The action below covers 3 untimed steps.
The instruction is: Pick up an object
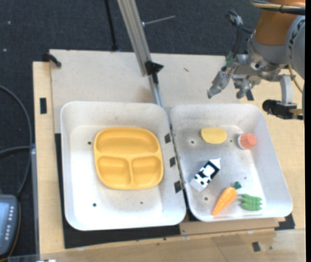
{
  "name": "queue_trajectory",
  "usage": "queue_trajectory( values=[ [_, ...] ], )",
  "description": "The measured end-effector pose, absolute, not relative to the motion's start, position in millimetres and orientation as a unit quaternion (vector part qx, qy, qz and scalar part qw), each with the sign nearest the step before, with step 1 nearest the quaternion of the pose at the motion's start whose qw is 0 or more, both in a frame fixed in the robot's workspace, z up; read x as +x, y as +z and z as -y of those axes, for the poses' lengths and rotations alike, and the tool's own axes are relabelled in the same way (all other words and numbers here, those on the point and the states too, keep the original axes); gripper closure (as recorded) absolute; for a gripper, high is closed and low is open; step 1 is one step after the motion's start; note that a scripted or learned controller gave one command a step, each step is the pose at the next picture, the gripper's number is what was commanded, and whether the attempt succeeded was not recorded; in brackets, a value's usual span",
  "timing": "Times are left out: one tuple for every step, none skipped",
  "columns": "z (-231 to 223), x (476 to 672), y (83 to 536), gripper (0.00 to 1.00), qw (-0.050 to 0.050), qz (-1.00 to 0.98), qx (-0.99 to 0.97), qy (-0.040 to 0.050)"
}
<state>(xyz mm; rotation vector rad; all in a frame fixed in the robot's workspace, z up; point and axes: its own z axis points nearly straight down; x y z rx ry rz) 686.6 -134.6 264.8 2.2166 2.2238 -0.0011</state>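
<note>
The two-finger gripper (229, 87) is seen at the upper right of the frame, above the far rim of the right-hand shallow white bin (273, 146), its fingers spread apart and nothing between them. No object has been lifted yet. Candidates lie in that bin: a yellow oval piece (213, 135), a small round pink piece (247, 141), a black-and-white carton (206, 174), an orange toy carrot (224, 200) with a green leafy piece (250, 202) just beside it. The yellow oval, nearest and well apart from its neighbours, is judged the easiest target; a descent centred over it is advised, with the jaws closed across its narrow width.
</note>
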Motion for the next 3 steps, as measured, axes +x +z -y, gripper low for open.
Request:
queue_trajectory(
  values=[
    [135, 686.6, 265, 0.00, 0.001, -0.708, 0.706, -0.0009],
    [127, 683.7, 211, 0.00, 0.000, -0.708, 0.706, -0.0018],
    [130, 674.0, 163, 0.00, 0.000, -0.707, 0.707, -0.0021]
  ],
)
